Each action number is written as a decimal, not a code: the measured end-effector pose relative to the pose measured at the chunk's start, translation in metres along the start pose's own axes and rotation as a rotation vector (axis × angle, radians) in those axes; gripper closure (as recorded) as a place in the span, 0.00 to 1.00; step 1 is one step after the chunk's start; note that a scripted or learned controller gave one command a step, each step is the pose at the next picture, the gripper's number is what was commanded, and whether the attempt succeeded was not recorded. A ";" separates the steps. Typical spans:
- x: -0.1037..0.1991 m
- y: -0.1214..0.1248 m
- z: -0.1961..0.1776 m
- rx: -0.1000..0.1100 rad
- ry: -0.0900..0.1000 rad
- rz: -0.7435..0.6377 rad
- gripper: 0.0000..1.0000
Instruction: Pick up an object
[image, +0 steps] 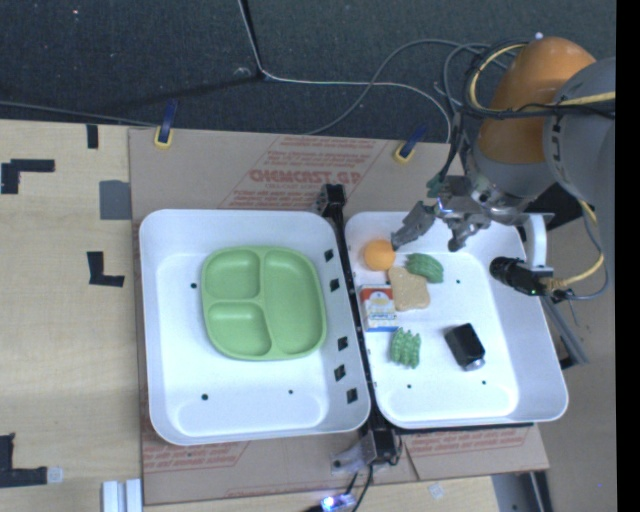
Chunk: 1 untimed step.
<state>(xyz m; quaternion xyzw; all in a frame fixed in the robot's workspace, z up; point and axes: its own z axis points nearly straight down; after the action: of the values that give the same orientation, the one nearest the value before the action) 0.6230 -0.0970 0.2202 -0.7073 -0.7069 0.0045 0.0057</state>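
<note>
My fingers (438, 228) hang spread and empty above the right bin (520, 385) (far edge); the green toy (425, 266) lies just below them, long axis running left-right.

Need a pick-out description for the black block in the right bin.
Start at the right bin, the one without the green divided plate. Look toward its near right part, apart from the food cluster. The black block is the only dark, boxy item; the nearest neighbour is a green ridged piece.

left bin (160, 300): divided plate (264, 303) | right bin (520, 380): small items clustered left
</note>
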 end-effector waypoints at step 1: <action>0.000 0.003 -0.007 -0.013 -0.001 -0.003 0.00</action>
<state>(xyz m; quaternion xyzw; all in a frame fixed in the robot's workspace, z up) 0.6257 -0.0969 0.2275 -0.7064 -0.7078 0.0004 0.0008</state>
